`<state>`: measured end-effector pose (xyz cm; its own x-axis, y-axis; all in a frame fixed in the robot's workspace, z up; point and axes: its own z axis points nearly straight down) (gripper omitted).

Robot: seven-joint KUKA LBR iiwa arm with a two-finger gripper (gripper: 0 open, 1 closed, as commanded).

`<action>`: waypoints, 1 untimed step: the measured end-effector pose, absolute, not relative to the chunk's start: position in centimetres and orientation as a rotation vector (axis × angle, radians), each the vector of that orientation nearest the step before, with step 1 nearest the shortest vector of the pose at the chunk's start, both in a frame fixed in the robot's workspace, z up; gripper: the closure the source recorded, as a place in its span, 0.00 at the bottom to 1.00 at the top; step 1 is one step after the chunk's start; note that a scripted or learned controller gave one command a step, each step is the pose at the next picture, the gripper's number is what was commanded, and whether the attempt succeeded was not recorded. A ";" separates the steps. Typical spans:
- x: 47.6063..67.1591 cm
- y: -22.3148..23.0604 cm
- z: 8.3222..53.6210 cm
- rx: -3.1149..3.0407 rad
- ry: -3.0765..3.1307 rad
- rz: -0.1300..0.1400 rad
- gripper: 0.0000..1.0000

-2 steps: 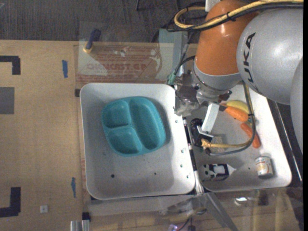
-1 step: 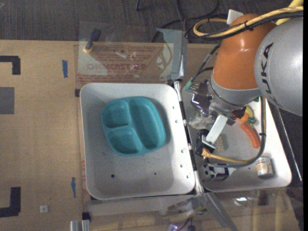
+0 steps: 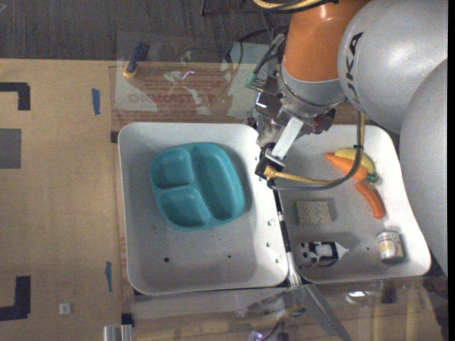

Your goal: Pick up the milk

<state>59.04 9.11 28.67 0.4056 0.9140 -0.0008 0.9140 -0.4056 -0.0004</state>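
Note:
The milk (image 3: pixel 320 252) is a small white carton with black cow patches. It lies on its side near the front edge of the right bin (image 3: pixel 409 261). My gripper (image 3: pixel 266 135) hangs below the orange-banded wrist, over the wall between the two bins toward their far end. It is well away from the milk, which sits apart and untouched toward the camera. The wrist and its mount hide the gripper's tips.
The left bin (image 3: pixel 142 261) holds a teal divided plate (image 3: pixel 198 185). In the right bin lie a beige square pad (image 3: pixel 314 212), a banana (image 3: pixel 355 158), two orange carrots (image 3: pixel 370 199) and a small can (image 3: pixel 389 246). The arm's big grey body covers the right side.

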 end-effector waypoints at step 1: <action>66.6 12.6 35.0 2.736 1.543 0.001 1.00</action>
